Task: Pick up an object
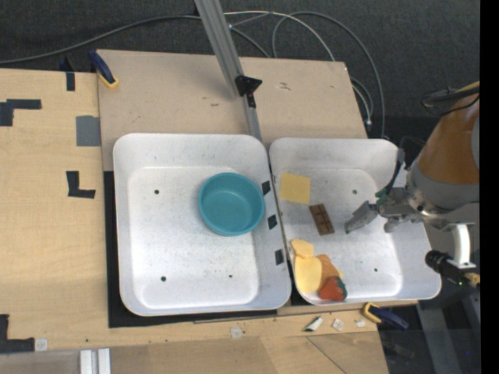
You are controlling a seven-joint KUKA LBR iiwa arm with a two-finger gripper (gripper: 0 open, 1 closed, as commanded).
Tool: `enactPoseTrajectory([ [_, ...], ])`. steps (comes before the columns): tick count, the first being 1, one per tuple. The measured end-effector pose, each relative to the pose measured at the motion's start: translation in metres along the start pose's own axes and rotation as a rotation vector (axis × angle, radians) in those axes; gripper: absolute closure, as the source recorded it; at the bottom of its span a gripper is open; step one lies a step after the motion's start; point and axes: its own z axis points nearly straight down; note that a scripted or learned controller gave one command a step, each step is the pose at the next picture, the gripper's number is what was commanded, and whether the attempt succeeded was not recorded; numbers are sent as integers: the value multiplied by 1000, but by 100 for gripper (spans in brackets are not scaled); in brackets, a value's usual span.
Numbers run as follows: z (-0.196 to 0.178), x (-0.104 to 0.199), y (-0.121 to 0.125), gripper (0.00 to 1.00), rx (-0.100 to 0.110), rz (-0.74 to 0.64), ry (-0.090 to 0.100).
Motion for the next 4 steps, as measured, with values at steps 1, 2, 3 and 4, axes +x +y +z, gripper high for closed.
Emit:
enactPoseTrajectory([
  [1, 45, -3, 2, 0, 1, 0, 0],
  [2, 66, -3, 2, 0, -5, 0, -2],
  [3, 55, -2, 2, 100, -5, -1, -1],
  [4, 11, 4, -1, 100, -8, -1, -1],
])
